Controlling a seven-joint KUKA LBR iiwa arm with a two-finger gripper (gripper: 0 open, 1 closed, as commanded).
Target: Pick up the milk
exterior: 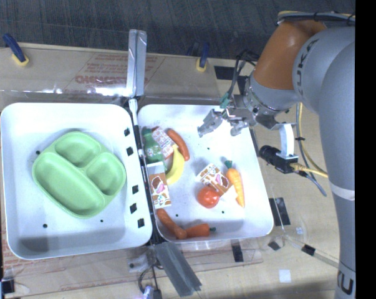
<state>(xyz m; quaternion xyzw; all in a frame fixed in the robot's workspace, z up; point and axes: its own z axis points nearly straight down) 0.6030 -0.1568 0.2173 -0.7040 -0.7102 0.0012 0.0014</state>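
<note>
The grey arm bends in from the right, its gripper point(224, 124) hanging over the upper part of the right bin point(250, 220), its 2 metal fingers spread apart with nothing between them. The milk point(213, 176), a small boxy carton, lies lower in that bin beside a round tomato point(208, 197) and a tapered carrot point(236, 184). A smooth green divided plate point(79, 174) sits in the left bin point(16, 167).

Smooth, faintly glossy white plastic is seen in both bins point(69, 245), and the green divided plate point(80, 173) is moulded in matt plastic. The milk carton point(213, 177) is printed paper-like card, and bare metal is shown by the gripper point(224, 124).
</note>
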